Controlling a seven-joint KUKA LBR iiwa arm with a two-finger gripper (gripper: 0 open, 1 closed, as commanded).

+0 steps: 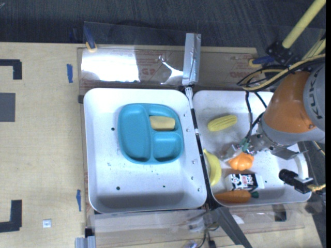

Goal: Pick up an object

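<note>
Now, working rightward from the glossy blue plate [150, 133]: a matte tan block [162, 123] lies on it; right of it a ridged corn cob [222, 122], a smooth banana [213, 167] and a round orange [241, 162]. Lower your tool [247, 146] squarely; I cannot tell its state.

Two shallow white bins are sitting side by side on a pale wooden bench [36, 154], the left bin [139, 195] touching the right bin [227, 99] along their shared edge. A crinkled clear plastic sheet [124, 66] is lying just behind the left bin, a silvery upright strip [192, 58] is standing at the join behind them, and brown cardboard [227, 66] is showing behind the right bin. Black corner marks [13, 68] and small pieces of blue tape [69, 72] are lying on the bench to the left, while a yellow rod [307, 17] is slanting above a tangle of yellow and black cables [269, 68] at the upper right.
</note>
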